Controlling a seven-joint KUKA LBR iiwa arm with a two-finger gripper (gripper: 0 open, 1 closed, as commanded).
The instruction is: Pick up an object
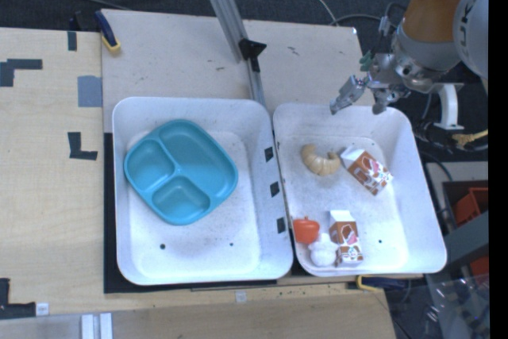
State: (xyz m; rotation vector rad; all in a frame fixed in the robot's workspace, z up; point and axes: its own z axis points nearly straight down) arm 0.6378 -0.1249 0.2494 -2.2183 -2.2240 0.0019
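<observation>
The gripper [363,98] hovers, fingers apart and empty, over the right bin's [421,171] far rim. Next, seemingly: descend toward the croissant [319,160].

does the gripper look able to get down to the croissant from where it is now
Probably yes. The gripper hangs open above the right bin's far rim, and the croissant lies uncovered just below it, apart from the small carton beside it.

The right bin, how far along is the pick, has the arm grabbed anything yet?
Nothing is done yet. The gripper hangs open over the right bin's far rim with nothing between its fingers. The croissant, both cartons and the tomato lie untouched inside. Descent, grasp and lift remain.
</observation>
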